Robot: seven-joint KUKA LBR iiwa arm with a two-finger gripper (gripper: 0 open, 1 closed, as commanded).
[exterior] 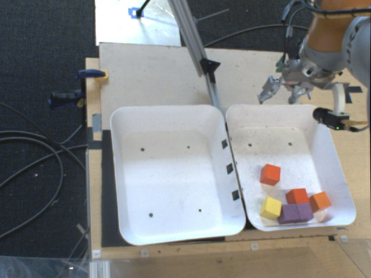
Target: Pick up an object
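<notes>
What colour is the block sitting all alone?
Orange-red block, seen in the camera view.

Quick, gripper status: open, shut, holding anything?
Gripper: open, holding nothing, hovering above the far rim of the right bin; the blocks lie in the bin's near corner.

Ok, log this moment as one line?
pincer: open, holding nothing, above right white bin far rim | five small blocks in its near corner: red cube apart, untouched

Two bins sat side by side on the counter (151,74), the blocks (293,204) clustered in the right bin's (333,155) front right corner, with the end effector (282,93) above its rear edge.
</notes>
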